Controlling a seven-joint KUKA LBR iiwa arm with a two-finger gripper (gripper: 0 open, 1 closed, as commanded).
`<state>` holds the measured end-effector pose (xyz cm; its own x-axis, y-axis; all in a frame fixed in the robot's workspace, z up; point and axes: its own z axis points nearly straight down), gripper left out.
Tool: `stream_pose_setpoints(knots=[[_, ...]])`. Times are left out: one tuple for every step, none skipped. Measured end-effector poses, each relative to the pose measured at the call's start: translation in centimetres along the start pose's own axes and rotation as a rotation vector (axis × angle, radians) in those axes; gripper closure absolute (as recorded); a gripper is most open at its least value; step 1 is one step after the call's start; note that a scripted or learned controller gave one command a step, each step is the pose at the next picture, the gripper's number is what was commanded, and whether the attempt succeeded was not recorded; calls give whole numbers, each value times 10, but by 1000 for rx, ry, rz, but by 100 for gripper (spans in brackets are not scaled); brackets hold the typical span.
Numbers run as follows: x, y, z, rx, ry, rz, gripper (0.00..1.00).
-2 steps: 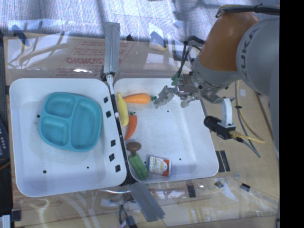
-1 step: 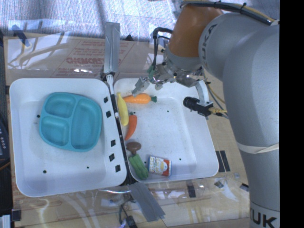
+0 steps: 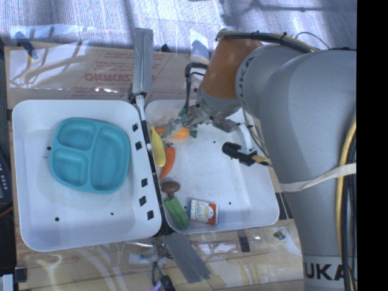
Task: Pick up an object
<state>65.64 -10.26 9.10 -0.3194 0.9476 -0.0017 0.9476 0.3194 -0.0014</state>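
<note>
A grey robot arm (image 3: 291, 102) with an orange band (image 3: 224, 65) above its wrist reaches in from the right over a bench holding two shallow white bins side by side. The gripper (image 3: 182, 123) sits low in the upper left corner of the right bin (image 3: 254, 208), close to the wall shared with its neighbour. It is too small and cluttered there to tell whether it is clenched or released. A small orange object (image 3: 180, 134) lies right at the gripper tip — touching or just beside it, I cannot tell which — and nothing can be seen to be grasped.

The things that could be picked up lie along the left side of the right bin. A yellow banana (image 3: 157, 149) rests against the dividing wall, with an orange carrot (image 3: 169, 161) just beside it on the right. Below them is a brown piece (image 3: 170, 187), then a green vegetable (image 3: 176, 211) near the bin's lower left corner. Just right of the green one lies a small carton (image 3: 204, 211) with a red and white label, flat on the bin floor. A black part (image 3: 237, 153) juts out from the arm over the middle of this bin.

The left bin (image 3: 36, 223) holds a teal plate (image 3: 91, 154) with three compartments — it lies flat toward the upper middle, well apart from the gripper.
</note>
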Motion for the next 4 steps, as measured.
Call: stream_pose_setpoints(knots=[[-32, -25, -1, 2, 3, -68, 0], [-12, -3, -2, -2, 1, -95, 0], [4, 2, -1, 1, 2, -81, 0], [28, -106, 0, 2, 4, -126, 0]])
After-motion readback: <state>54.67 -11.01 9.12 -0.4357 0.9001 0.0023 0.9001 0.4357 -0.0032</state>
